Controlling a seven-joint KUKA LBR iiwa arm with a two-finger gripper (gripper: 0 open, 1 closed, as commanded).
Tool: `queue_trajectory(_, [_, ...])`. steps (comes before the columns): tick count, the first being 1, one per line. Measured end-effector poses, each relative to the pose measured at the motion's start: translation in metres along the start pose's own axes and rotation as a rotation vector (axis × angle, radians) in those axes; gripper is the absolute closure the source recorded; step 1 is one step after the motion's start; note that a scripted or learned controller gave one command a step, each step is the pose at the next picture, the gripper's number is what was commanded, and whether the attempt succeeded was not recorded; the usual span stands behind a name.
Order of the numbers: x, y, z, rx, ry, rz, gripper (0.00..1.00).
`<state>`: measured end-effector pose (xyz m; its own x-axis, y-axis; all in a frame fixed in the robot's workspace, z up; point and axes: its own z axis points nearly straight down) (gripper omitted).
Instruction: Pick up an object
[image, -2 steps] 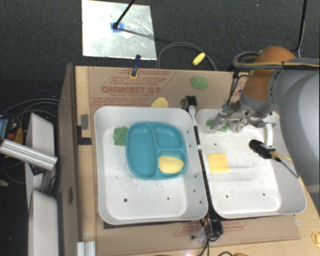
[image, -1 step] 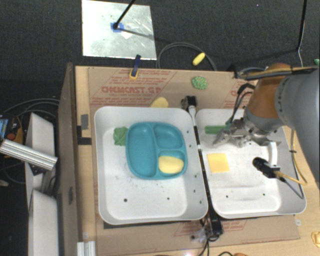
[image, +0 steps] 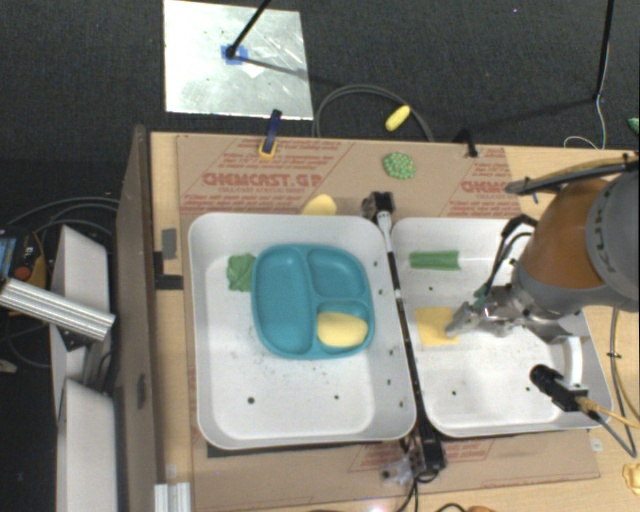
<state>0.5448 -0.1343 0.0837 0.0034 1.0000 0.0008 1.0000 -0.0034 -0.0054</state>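
The arm (image: 570, 245) comes in from the right and is cut off by the frame edge, so only its orange band, grey wrist and gripper (image: 468, 318) are seen. The gripper sits low in the right bin (image: 500, 405), its tip at the right edge of a flat pale yellow piece (image: 433, 326). The fingers are small and dark against the white floor, and whether they are spread or pressed together cannot be told; nothing can be seen pinched between them. The wrist hides part of the right bin's far right side.

Taking the right bin as the landmark: the yellow piece lies in its left half, near the divider, and a green stick-shaped object (image: 433, 260) lies towards its back wall. Just left of the right bin stands the left bin (image: 290, 420), holding a blue divided plate (image: 290, 300). A yellow rounded object (image: 341, 329) rests in the plate's near-right compartment, and a green leafy piece (image: 241, 271) pokes out from under the plate's left edge, partly hidden.

Behind the right bin, the brown board (image: 250, 165) carries red print reading "CHEMCAST GP", repeated at the right but cut short by the arm. A green knobbly object (image: 399, 165) and a yellow shape (image: 320, 205), half hidden by the left bin's rim, lie on that board.
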Motion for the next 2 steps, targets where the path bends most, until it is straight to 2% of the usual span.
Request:
queue_trajectory(1, [-0.004, 0.055, -0.002, -0.012, -0.003, -0.009, 0.0])
queue_trajectory(2, [0.033, 0.127, -0.003, -0.011, -0.002, -0.014, 0.0])
